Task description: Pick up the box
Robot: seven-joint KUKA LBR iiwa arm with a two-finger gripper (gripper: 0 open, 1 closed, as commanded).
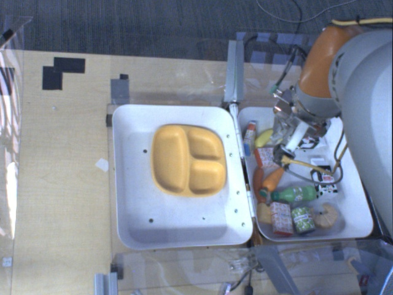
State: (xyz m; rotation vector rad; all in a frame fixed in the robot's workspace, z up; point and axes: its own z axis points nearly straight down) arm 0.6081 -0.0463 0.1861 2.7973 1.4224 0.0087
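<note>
The scene is evenly and fairly brightly lit from overhead, with no hard shadows; only soft, faint shade gathers along the inner walls of the left bin [132, 183] and beneath the yellow tray [188, 159]. The white bins reflect strongly and look slightly washed out, and the tray shows a mild sheen. At the left edge a clear panel [11, 140] carries streaky glare and reflections over the tabletop [61, 165]. The whole picture is soft and low in resolution, so small items in the right bin [362, 223] blur together. The arm [362, 85], nearest the camera, looks large and somewhat out of focus.
</note>
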